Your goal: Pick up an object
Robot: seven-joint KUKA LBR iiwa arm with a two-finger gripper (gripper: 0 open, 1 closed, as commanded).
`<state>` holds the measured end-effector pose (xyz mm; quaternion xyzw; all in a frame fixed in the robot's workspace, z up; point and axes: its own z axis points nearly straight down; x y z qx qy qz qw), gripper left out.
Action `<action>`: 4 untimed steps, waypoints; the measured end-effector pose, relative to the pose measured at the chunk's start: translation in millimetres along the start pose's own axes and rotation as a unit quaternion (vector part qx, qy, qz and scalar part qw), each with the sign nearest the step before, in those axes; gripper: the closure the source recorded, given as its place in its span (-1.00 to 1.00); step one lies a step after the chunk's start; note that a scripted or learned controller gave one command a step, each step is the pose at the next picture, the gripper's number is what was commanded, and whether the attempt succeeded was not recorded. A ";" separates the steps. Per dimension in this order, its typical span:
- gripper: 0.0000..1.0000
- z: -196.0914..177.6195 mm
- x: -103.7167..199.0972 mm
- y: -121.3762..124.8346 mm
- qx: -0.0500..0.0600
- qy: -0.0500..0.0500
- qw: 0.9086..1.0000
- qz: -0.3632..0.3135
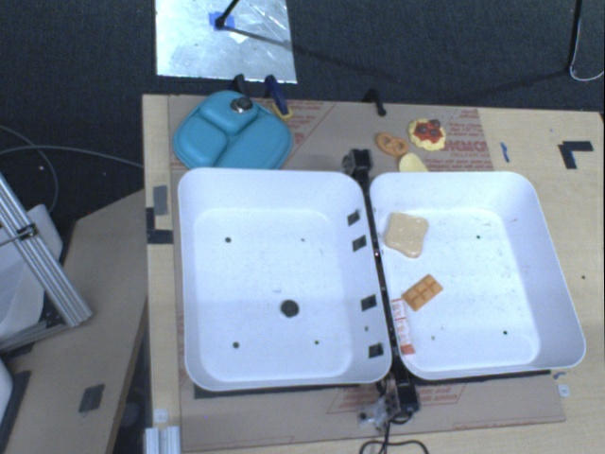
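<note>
Camera view looks down on a tan bench (529, 140), and every place below is given relative to the right white bin (492, 253).

To that bin's left, touching it along a black seam, sits the left white bin (265, 244). Beyond the left bin, up and well to the left of the right bin, a blue divided plate (232, 132) lies on the bench. Farther up still, off the bench on the dark floor, lies a silver sheet (224, 25).

Inside the right bin, near its left wall and toward the far side, rests a beige toy bread slice (406, 235), lying flat. Just nearer the camera, apart from the bread, lies an orange waffle-like piece (422, 292), turned at a slant. A red-and-white strip (401, 329) lies along the bin's left wall, below the waffle piece.

Just beyond the right bin's far rim, on the bench, sit three small toy foods: a round pizza-like disc (427, 133), an orange-brown piece (390, 144) to its left, and a pale yellow piece (412, 163) touching the rim.

A small dark round thing (289, 308) lies in the left bin, well left of the right bin.
</note>
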<state>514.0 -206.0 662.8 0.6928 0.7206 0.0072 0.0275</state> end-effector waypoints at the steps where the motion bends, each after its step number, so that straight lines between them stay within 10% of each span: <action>1: 1.00 -11.4 -0.1 0.8 -0.002 -0.001 1.000 -0.001; 4: 1.00 -46.5 -0.4 2.6 -0.008 -0.005 1.000 -0.005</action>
